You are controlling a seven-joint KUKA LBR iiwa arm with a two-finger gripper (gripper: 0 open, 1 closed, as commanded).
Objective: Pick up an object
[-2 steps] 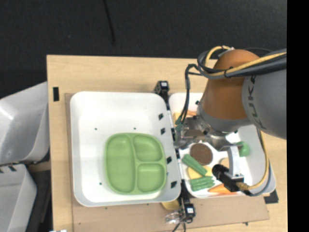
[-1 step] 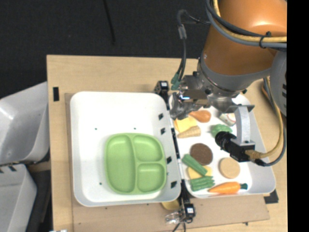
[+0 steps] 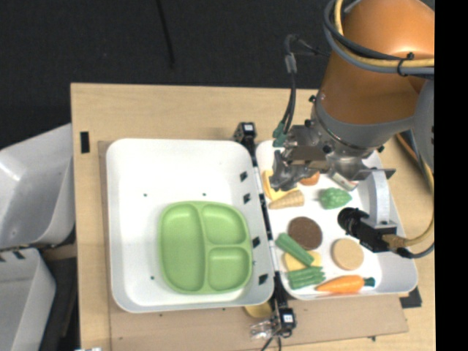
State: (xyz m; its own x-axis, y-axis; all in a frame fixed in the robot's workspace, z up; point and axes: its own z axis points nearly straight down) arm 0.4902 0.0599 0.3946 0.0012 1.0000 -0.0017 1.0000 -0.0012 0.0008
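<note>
The gripper (image 3: 292, 172), its opening impossible to judge, hovers just above the cone-shaped piece (image 3: 287, 201), apparently lying crosswise.

The bench (image 3: 161, 108) was a light wooden board, pale beige, with its far edge running straight across the scene. Behind it the floor (image 3: 146, 28) was very dark, almost black, and a thin dark cable (image 3: 162, 31) lay on it at a slant. At the left side, near the bench, stood a white plastic container (image 3: 29, 189) with a glossy surface, partly cut by the edge of the picture. The light was even and came from above, giving soft reflections on the white plastic.
</note>
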